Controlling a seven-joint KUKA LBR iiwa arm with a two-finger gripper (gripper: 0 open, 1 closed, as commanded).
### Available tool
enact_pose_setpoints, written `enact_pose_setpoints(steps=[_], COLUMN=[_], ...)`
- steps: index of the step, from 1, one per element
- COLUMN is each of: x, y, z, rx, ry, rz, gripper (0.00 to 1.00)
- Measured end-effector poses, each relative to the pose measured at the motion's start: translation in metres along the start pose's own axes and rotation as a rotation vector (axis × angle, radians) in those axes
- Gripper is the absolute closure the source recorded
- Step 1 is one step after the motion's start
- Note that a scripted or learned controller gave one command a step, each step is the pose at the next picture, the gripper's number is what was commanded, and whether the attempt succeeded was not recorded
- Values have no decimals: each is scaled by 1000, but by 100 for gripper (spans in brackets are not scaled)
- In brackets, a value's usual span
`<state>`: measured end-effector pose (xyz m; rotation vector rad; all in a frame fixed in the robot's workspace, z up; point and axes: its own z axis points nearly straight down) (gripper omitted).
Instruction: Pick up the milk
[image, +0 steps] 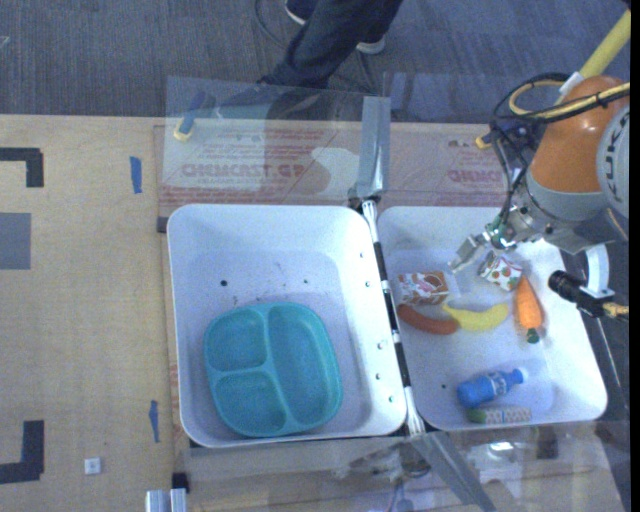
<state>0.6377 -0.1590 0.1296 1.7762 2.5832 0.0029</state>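
- Not yet picked up: one milk carton (423, 288) lying in the right bin (580, 395), near its left wall.
- Gripper (487, 243) above that bin's far edge, seemingly spread open, grasping nothing.
- Also one sausage (428, 322), banana (477, 318), carrot (528, 308), bottle (489, 387).
- One teal plate (272, 368) in the left bin (200, 235).

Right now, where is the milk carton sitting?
In the camera view the milk carton lies in the right bin, near its left wall, just above the sausage and left of the banana.
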Motion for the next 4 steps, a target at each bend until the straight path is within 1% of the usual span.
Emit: enact_pose_setpoints(steps=[1, 2, 3, 4], x=[83, 75, 72, 115], y=[7, -16, -16, 33], z=[-55, 35, 26, -55], rx=[3, 1, -3, 3], ry=[6, 3, 1, 4], rz=[-401, -265, -259, -302], gripper=[0, 0, 100, 100])
